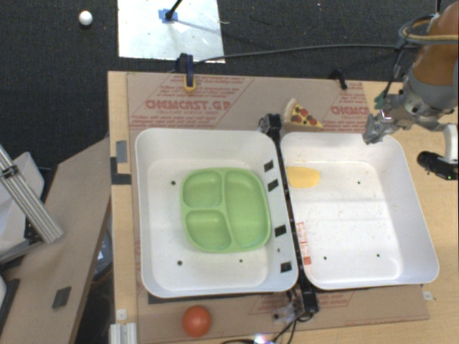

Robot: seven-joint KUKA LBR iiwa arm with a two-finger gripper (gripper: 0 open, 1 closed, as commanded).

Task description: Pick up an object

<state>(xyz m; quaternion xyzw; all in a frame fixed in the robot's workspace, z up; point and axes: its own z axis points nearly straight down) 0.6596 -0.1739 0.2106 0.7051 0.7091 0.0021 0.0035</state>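
Hand (374, 131) poised over far right corner of right bin (401, 264); finger spread cannot be told, nothing seen in its hold. Yellow object (303, 177) lying near far left corner of right bin, well apart from hand. Green divided tray (225, 209) resting in left bin (154, 264). Orange ball (196, 320) on desk (229, 95) at near edge.

A flat, pale yellow object (303, 177) lies in the upper left corner of the right-hand bin (412, 213), just right of the divider, at centre frame. A green three-compartment tray (225, 208) sits level in the middle of the left-hand bin (154, 213).
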